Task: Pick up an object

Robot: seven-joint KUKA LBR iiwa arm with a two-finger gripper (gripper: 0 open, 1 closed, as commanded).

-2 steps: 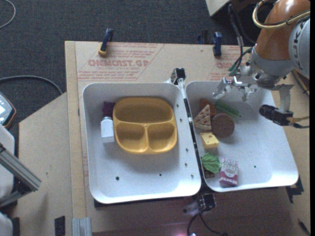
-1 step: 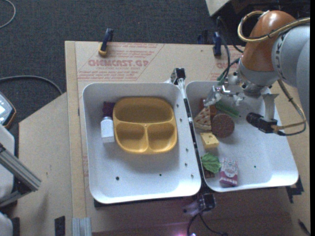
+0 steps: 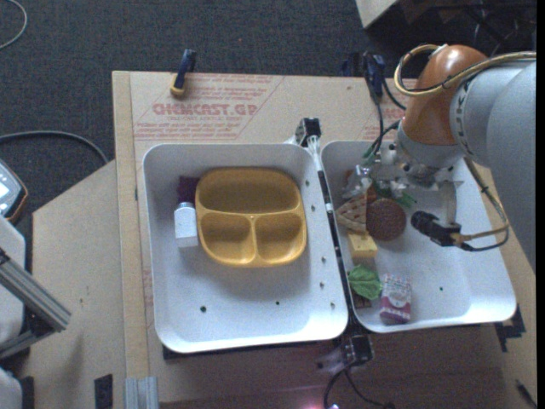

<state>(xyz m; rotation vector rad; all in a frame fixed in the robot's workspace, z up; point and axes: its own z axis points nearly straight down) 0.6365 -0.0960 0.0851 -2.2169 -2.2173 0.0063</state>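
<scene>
Arm enters from the right, wrist bent down over the right bin's (image 3: 477, 301) far-left corner. Gripper (image 3: 375, 186) sits low among the clutter there, just above a brown round object (image 3: 387, 219) and a wedge-shaped piece (image 3: 353, 214), apparently the pick candidates. Claw state: cannot tell. Left bin (image 3: 170, 313) carries a yellow divided tray (image 3: 251, 216).

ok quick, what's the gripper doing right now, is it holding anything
Gripper: low over the right bin, among the items at its far left end; whether it grips anything cannot be told.
</scene>
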